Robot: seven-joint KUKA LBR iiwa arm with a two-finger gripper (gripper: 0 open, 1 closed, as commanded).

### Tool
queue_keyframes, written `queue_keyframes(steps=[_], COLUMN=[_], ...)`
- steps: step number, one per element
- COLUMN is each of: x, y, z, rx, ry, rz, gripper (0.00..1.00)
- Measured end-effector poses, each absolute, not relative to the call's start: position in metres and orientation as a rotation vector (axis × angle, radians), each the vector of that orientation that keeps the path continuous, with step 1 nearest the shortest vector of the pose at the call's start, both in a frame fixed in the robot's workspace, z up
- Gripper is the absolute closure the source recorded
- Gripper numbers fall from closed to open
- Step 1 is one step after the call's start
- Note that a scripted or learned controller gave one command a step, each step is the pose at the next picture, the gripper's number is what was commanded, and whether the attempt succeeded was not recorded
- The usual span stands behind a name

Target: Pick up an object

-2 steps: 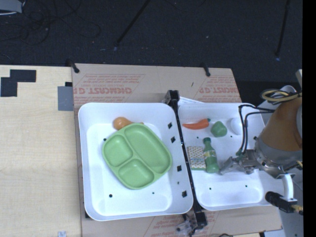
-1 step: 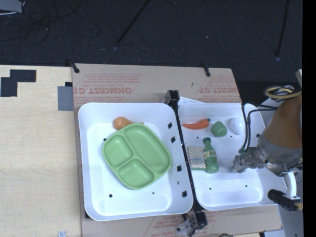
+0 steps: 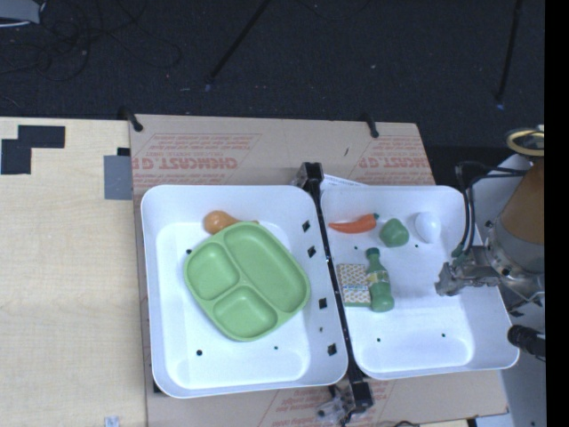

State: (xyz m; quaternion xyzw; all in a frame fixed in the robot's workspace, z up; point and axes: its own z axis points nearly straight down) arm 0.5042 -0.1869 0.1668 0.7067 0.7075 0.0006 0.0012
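The right bin holds an orange carrot, a round green vegetable, a white egg-shaped object, a green bottle lying on its side, and a small patterned packet next to the bottle. My gripper hangs over the right edge of this bin, to the right of the bottle and below the white object. It touches none of them. The grey arm with its orange band reaches in from the right.
The left bin holds a green three-compartment plate and a small orange object behind the plate. A black divider runs between the bins. Cardboard lies under both bins.
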Motion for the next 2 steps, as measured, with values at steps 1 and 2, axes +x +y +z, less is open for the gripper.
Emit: queue_keyframes(steps=[1, 2], x=[0.504, 0.508], y=[-0.183, -0.178], z=[0.210, 0.271], rx=[2.219, 2.217], ry=[2.222, 2.221], rz=[0.002, 0.003], gripper=[1.00, 1.00])
